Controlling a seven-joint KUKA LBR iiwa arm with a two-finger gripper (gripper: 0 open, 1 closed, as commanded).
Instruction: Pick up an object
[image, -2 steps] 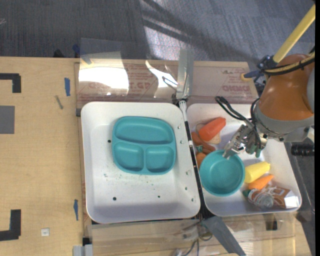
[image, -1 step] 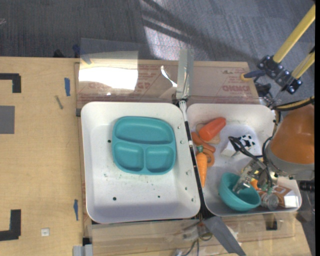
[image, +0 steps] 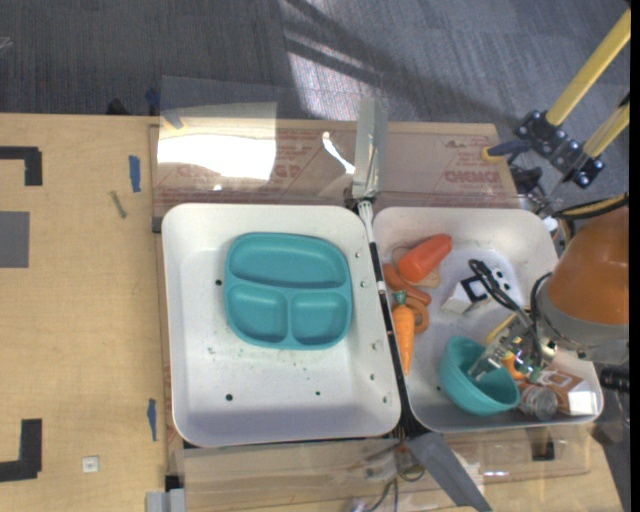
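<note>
In the right bin (image: 455, 217) a teal bowl (image: 468, 383) lies tipped on its side near the front. A carrot (image: 403, 336) lies along the bin's left wall, and an orange-red toy vegetable (image: 424, 256) sits at the back left. A white-and-black item (image: 486, 283) rests near the middle. My gripper (image: 497, 358) hangs low at the bowl's upper right rim, under the arm's orange band (image: 598, 275). The arm hides much of the bin's right side.
The left bin (image: 190, 385) holds a teal divided plate (image: 288, 290). A small clear and brown item (image: 558, 402) lies at the right bin's front right corner. A metal divider (image: 366, 160) stands behind the bins, and yellow struts (image: 590, 70) rise at the upper right.
</note>
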